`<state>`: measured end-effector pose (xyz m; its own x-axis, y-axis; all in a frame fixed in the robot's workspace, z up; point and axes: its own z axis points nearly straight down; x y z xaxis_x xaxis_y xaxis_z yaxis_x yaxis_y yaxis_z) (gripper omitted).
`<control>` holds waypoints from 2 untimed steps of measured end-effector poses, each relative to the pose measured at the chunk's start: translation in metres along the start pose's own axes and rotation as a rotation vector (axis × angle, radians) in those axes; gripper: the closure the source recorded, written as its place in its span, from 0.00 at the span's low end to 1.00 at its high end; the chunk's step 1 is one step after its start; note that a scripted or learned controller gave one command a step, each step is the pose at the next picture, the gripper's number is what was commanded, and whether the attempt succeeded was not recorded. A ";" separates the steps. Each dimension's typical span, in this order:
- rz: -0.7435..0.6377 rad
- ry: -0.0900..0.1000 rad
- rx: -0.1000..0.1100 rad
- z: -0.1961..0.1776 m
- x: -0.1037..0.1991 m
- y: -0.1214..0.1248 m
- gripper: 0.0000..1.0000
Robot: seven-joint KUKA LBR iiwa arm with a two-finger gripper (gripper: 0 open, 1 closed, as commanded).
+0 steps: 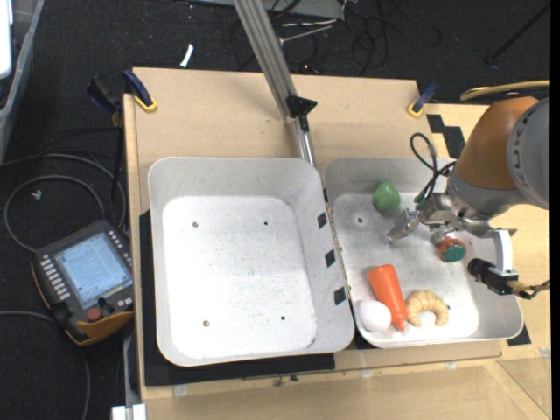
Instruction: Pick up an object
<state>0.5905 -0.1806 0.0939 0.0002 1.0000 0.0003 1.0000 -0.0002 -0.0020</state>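
Note:
The right bin (490,326) holds a green ball (385,197) at the back and a small red and teal object (452,251) on the right. An orange carrot-shaped piece (386,293), a white egg (375,316) and a tan croissant-shaped piece (428,307) lie along the front. My gripper (426,226) hangs low over the bin's middle, just right of and in front of the green ball, with the red and teal object right beside it. The wrist hides part of that object.
The left bin (162,234) stands beside the right one, their rims meeting at the centre. A slanted metal pole (267,51) crosses the back of the bench. A teach pendant (85,274) lies on the floor at left.

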 end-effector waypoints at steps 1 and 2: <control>0.000 -0.001 -0.004 -0.012 0.000 0.001 1.00; -0.002 -0.003 -0.009 -0.076 -0.002 0.002 1.00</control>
<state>0.5929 -0.1831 0.1695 -0.0017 1.0000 -0.0027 1.0000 0.0017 0.0072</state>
